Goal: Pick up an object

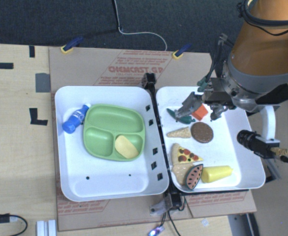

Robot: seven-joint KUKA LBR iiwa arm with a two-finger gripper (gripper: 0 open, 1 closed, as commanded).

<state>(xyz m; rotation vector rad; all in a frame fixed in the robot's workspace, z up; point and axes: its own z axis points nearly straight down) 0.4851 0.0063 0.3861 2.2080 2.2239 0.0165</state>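
Note:
My gripper [203,109] hangs over the far part of the right bin [242,178], its two fingers spread open. A small orange-red block [201,112] lies in the gap between them, with neither finger visibly touching it. A dark green piece [175,115] pokes out under the left finger [188,104]. In front of the gripper are a brown round cookie [202,132] and a pale ice-cream cone [178,132]. Nearer the front lie a pizza slice [184,155], a watermelon slice [194,176] and a yellow cylinder [216,173].
The left bin [70,181] holds a green divided plate [113,131] with a yellow piece [126,146] in its right compartment, and a blue bottle [75,119] at the far left. A black hinged divider [156,132] runs between the bins.

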